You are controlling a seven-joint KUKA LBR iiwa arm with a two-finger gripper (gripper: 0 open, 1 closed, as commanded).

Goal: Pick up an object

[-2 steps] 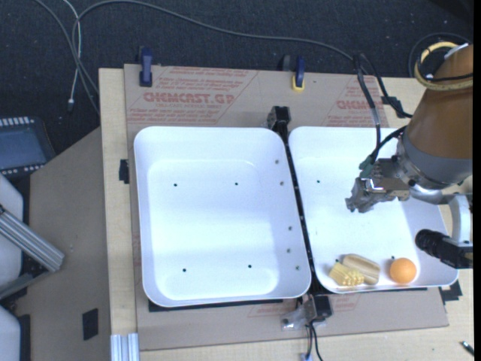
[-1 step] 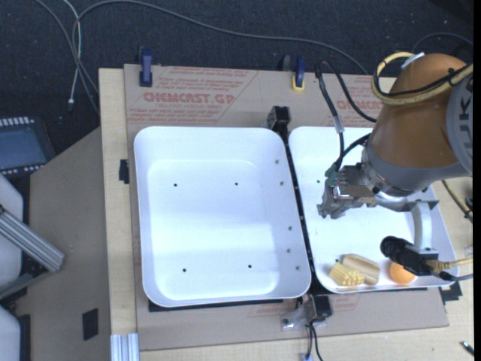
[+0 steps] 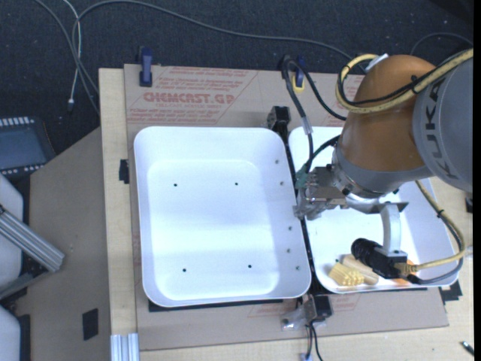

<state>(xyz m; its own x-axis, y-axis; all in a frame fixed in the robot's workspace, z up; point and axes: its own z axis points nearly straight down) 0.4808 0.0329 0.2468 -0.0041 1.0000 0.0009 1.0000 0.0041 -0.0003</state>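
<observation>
One candidate lies nearest the bench's front edge: a pale yellow ridged piece [image 3: 352, 275], resting in the near corner of the right bin [image 3: 328, 241] close to the front rim. It is sitting on the bin floor, so I judge that the pick is not yet done.

Further back is my gripper [image 3: 311, 201], over the same bin and tight against the wall it shares with the left bin [image 3: 210, 224]. It is well apart from the yellow piece, and I see nothing held in it. Whether it is spread or clamped I cannot tell, as my own wrist hides the tips from above.

Beyond that, my arm [image 3: 391, 119] covers the far half of the right bin, so anything lying there is hidden.

As I judge it, almost everything is left to do: line up over a target, descend, close and lift.
</observation>
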